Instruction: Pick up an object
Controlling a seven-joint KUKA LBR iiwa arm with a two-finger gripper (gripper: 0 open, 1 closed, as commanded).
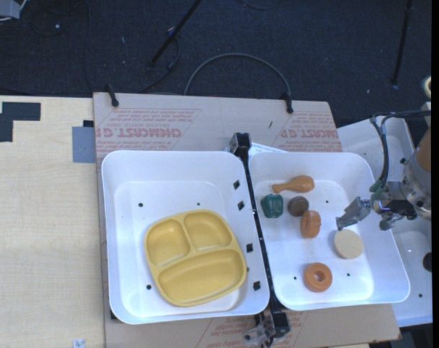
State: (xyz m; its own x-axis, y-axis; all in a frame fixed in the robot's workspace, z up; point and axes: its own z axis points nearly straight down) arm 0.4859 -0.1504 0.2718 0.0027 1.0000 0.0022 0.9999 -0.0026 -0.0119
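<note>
The right bin (382, 281) holds several toy foods. There is a tan drumstick (294, 185), a green pepper (273, 206), a dark brown ball (298, 206), an orange-brown lump (310, 224), a cream round disc (348, 243) and a glazed donut (318, 276). My gripper (370, 217) reaches in from the right and hangs over the bin's right side, just above and right of the cream disc. It is open, one finger (352, 214) pointing left, and nothing sits between the fingers.
A yellow divided plate (195, 257) lies in the left bin (125, 194). A black divider clip strip (249, 223) runs between the bins. A grey cable (384, 151) loops above the wrist at the right.
</note>
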